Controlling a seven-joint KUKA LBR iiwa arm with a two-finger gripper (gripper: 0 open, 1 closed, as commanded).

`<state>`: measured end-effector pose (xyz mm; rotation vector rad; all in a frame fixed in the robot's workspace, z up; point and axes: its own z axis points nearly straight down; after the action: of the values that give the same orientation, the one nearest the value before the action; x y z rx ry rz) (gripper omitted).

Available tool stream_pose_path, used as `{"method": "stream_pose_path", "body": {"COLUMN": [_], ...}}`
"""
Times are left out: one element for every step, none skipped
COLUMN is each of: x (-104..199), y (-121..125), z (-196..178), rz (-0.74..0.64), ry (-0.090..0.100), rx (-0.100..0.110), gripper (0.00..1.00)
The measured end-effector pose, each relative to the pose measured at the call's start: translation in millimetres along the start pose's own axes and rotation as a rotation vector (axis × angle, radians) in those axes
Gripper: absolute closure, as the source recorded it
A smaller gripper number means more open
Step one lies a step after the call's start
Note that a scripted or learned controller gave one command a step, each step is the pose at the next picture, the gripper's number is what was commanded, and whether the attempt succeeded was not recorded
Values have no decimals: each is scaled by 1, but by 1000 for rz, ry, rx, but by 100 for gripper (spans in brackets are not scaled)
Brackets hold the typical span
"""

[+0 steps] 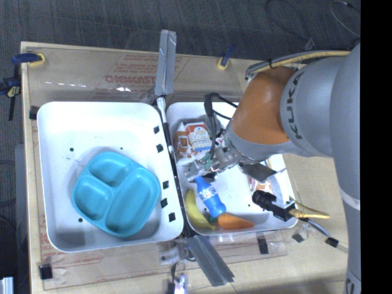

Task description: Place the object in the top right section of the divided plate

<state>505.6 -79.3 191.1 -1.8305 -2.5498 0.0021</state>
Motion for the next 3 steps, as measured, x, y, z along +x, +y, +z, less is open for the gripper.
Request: {"method": "stream_pose_path", "body": {"x": [16,86,135], "y": [42,74,124], "z": [-2,-8,-50], "rz": [-16,-73,-72], "ry": [0,-1,-1], "rx": [0,0,1], "gripper": [100,100,100]}}
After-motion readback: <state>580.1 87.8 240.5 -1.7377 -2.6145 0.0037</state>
